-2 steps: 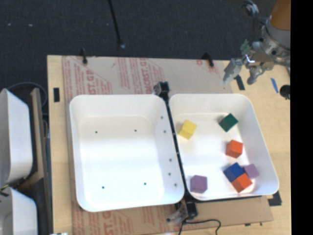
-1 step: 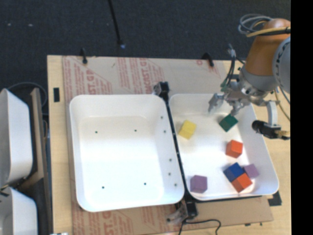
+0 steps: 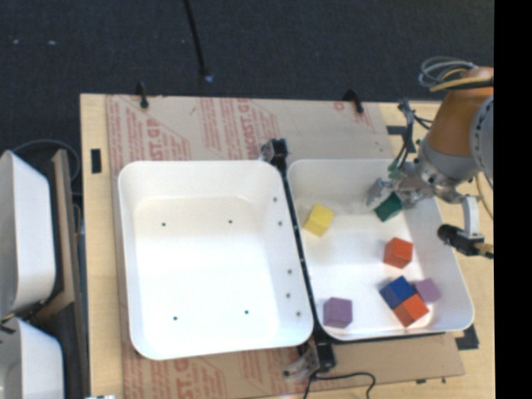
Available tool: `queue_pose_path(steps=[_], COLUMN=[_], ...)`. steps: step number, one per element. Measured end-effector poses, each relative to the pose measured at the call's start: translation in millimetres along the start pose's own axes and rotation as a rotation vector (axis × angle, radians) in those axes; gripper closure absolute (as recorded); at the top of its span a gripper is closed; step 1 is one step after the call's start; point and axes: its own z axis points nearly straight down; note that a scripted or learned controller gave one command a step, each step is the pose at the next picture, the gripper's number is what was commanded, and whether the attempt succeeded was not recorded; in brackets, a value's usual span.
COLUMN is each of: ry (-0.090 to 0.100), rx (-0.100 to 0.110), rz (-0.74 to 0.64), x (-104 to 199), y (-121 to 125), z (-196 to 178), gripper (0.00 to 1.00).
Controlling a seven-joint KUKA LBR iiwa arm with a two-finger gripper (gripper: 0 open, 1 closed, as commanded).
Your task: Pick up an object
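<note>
A wooden bench (image 3: 208,127) printed with red lettering is sitting on a dark carpeted floor (image 3: 100,32), and it is carrying 2 shallow white bins side by side. A black cable (image 3: 193,27) is running across the floor beyond it. The left bin (image 3: 133,223) is showing a bare white bottom. The right bin (image 3: 357,177) is holding a yellow cube (image 3: 317,220) near its left wall, an orange cube (image 3: 398,253) toward its right side, a purple cube (image 3: 337,311) by its near edge, and a cluster of a blue cube (image 3: 396,290), another orange cube (image 3: 411,309) and a small lilac cube (image 3: 427,289) in its near right corner.

The arm (image 3: 459,131) is reaching in from the right, leaning over the far right corner of the right bin. The gripper (image 3: 389,198) is gripping a green cube (image 3: 387,209) between its fingers there, closed narrowly around it.
</note>
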Motion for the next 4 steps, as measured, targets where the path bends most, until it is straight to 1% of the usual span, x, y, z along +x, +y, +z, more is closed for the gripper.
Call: queue_pose_path(steps=[1,2,3,4], ry=[-0.002,-0.001,-0.002,0.001], rx=[0.000,-0.001,-0.001,0.005], rz=[0.003,0.003,0.003,-0.012], x=[-2.7,-2.6,-2.6,-6.8], y=[-0.5,-0.4,-0.3,0.1], z=[-10.2,-10.2,-10.3,-49.0], gripper=[1.00,0.00,0.00,0.00])
